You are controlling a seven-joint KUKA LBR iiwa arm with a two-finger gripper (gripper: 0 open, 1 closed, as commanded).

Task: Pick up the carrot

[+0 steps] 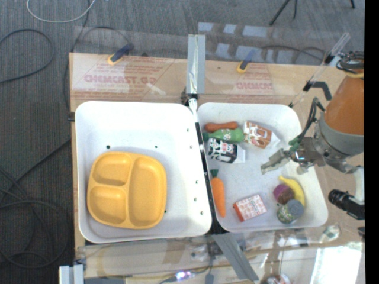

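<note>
Orange carrot lying against the left wall of the right bin, not yet taken.

Orange plastic is suggested by the carrot (218,196), judged light, stiff and rather slick; its thicker upper half, just below the green top, is where it is best gripped across. Further right, the gripper (271,165) is seen above bare bin floor, fingers slightly parted, with nothing held or touched.
</note>
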